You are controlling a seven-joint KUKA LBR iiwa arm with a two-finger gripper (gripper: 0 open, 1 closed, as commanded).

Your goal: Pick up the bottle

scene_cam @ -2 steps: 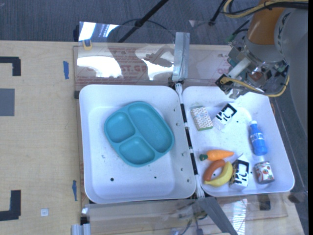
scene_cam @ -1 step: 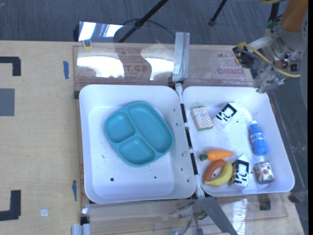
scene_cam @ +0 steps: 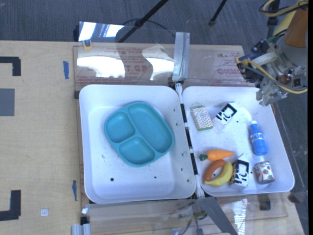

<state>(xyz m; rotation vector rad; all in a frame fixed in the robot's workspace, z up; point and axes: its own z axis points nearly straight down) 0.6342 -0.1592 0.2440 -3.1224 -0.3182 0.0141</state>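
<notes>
A small blue bottle (scene_cam: 257, 139) with a white cap lies in the right bin (scene_cam: 283, 153), close to its right wall, cap pointing to the back. My gripper (scene_cam: 270, 94) hangs over the bin's back right corner, above and a little to the right of the bottle, well apart from it. I see nothing held in it.
The right bin also holds a tan patterned box (scene_cam: 201, 118), a black-and-white carton (scene_cam: 226, 114), a carrot (scene_cam: 220, 155), a banana (scene_cam: 223, 176), a second carton (scene_cam: 240, 173) and a small can (scene_cam: 264, 172). A blue divided plate (scene_cam: 139, 133) lies in the left bin (scene_cam: 93, 131).
</notes>
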